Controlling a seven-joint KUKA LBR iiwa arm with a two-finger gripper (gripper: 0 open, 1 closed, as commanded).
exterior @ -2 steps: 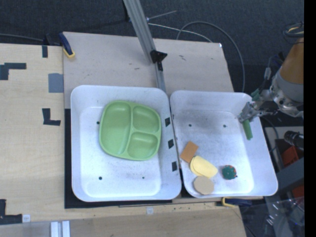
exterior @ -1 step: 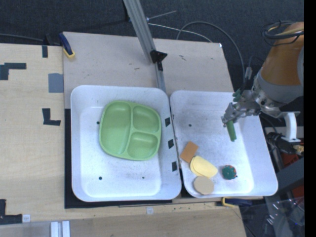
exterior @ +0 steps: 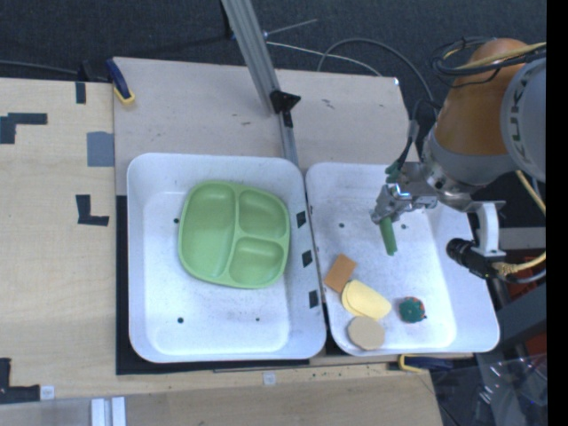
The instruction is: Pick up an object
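A pale plywood bench (exterior: 53, 238) fills the left and middle, marked with dark grey tape patches (exterior: 99, 147) and black tape angles (exterior: 89, 209). Behind it lies a dark charcoal carpet floor (exterior: 133, 16), crossed by thin black cables (exterior: 355, 51). A slanted grey metal rail (exterior: 250, 38) rises from the bench's far edge. A blue-and-yellow clamp (exterior: 121, 82) grips the upper left corner of the raised board. The light is even and soft.
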